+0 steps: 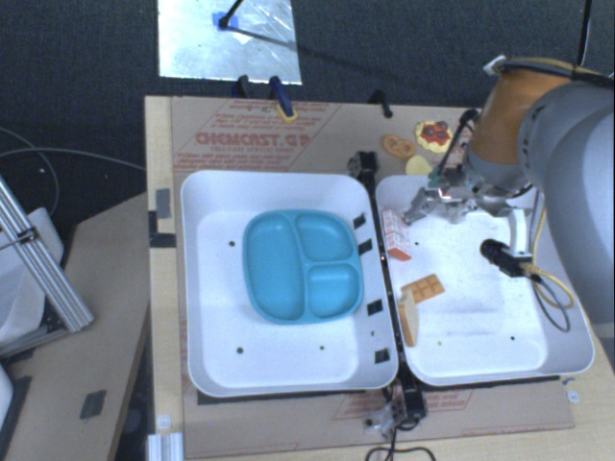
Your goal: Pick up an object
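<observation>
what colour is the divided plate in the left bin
Light blue; the divided plate shows plainly in the camera view.

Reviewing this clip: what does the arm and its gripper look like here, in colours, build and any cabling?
The arm is bulky, rounded and light grey, with an orange band above the wrist. The gripper is a small silvery metal assembly. A black connector with thin yellowish cable loops hangs beside the arm.
</observation>
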Available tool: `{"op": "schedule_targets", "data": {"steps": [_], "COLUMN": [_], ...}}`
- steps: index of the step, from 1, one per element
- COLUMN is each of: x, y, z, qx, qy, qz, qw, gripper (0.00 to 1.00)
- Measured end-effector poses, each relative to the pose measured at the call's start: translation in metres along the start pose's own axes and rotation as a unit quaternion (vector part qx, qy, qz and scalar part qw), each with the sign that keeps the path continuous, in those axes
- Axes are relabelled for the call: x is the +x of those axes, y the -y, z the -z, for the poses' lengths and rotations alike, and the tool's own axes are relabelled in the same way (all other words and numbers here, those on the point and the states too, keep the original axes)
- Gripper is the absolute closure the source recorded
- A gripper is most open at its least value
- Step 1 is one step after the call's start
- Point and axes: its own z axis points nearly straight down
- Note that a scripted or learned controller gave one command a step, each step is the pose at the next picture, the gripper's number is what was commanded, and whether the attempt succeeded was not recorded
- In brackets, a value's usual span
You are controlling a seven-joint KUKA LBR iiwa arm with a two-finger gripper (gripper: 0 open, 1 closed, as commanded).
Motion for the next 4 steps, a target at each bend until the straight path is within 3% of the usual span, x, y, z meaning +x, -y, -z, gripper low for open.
{"op": "schedule_targets", "data": {"steps": [1, 2, 3, 4], "x": [0.018, 0.016, 0.104, 0.169], "y": [0.096, 0.093, 0.129, 0.166], "z": [0.003, 0.014, 0.104, 0.193], "qx": [-0.001, -0.003, 0.001, -0.001], "qy": [0.002, 0.003, -0.001, -0.002], "qz": [-0.006, -0.006, 0.0, 0.0], "qw": [1.0, 1.0, 1.0, 1.0], "gripper": [0.0, 1.0, 1.0, 1.0]}}
